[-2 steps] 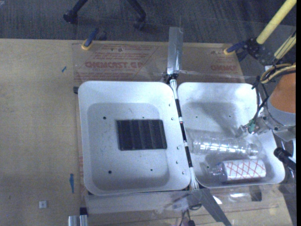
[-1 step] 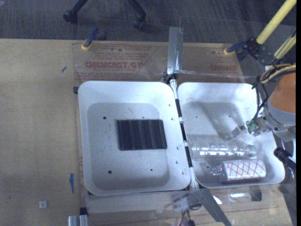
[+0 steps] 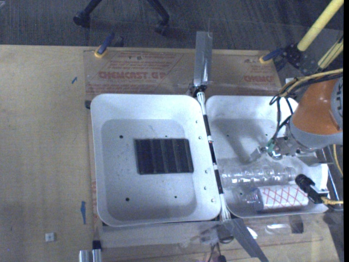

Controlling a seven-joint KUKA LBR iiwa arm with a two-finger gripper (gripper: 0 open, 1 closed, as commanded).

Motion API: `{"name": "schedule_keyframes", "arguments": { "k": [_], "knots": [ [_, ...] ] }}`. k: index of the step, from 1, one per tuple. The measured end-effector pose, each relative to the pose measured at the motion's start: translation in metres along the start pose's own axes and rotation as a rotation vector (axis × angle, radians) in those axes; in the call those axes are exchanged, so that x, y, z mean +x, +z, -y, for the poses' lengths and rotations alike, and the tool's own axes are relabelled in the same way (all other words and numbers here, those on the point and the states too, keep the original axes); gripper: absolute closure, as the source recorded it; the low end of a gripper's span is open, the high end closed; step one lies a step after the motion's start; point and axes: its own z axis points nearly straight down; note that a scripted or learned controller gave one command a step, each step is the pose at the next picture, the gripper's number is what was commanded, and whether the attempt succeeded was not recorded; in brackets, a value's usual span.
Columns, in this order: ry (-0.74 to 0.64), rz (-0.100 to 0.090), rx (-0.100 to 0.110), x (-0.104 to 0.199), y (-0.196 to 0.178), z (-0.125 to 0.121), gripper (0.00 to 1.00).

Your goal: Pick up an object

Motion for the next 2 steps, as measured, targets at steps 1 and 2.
{"name": "schedule_keyframes", "arguments": {
  "k": [1, 2],
  "knots": [
    [0.103, 0.000, 0.001, 0.004, 0.002, -0.117, 0.00],
    [0.170, 0.001, 0.004, -0.060, -0.060, -0.067, 0.00]
  ]
}}
